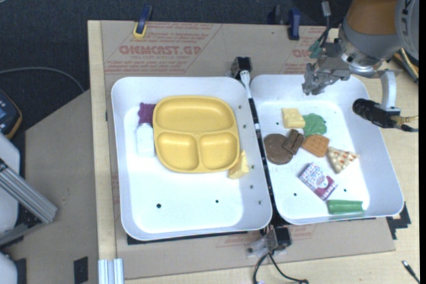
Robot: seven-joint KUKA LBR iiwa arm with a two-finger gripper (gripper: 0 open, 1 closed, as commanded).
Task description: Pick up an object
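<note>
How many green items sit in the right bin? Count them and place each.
2. A green leafy piece lies beside the yellow block toward the bin's far side; a flat green bar lies at the near edge. Others may hide underneath.

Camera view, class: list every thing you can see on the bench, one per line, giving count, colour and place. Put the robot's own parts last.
Bins: 2, white, side by side on the bench.
Divided tray: 1, yellow, left bin.
Purple piece: 1, purple, left of the tray.
White piece: 1, white, below the purple piece.
Pale yellow piece: 1, at the tray's lower right corner.
Yellow block: 1, right bin, upper middle.
Green leaf: 1, right of the yellow block.
Brown pieces: dark brown, touching; count unclear, right bin's left side.
Orange-brown piece: 1, middle.
Pizza slice: 1, right.
Purple packet: 1, lower middle.
Green bar: 1, lower edge.
Gripper: 1, grey, over the right bin's top edge.
</note>
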